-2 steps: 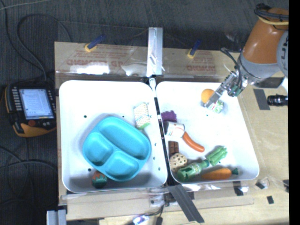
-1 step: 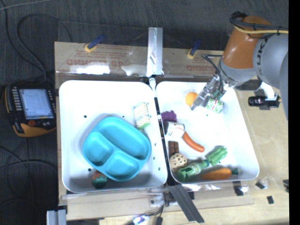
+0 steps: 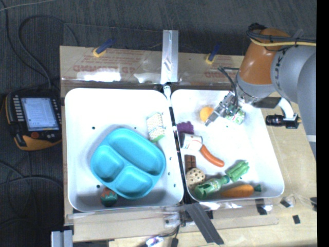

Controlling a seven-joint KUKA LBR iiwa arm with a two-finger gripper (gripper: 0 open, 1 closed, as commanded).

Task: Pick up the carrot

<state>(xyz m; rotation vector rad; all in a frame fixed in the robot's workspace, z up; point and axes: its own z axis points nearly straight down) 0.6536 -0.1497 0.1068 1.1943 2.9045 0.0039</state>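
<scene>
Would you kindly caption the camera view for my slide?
Tool hovers beside a yellow toy; carrot lies at right bin's front.

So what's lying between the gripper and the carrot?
In the camera view, bare bin floor first, then a green toy vegetable just before the carrot.

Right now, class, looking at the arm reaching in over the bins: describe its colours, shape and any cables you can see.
The arm is rounded and grey, with an orange band above the wrist. Thin dark cables loop along it. The gripper is small, metallic and boxy.
</scene>
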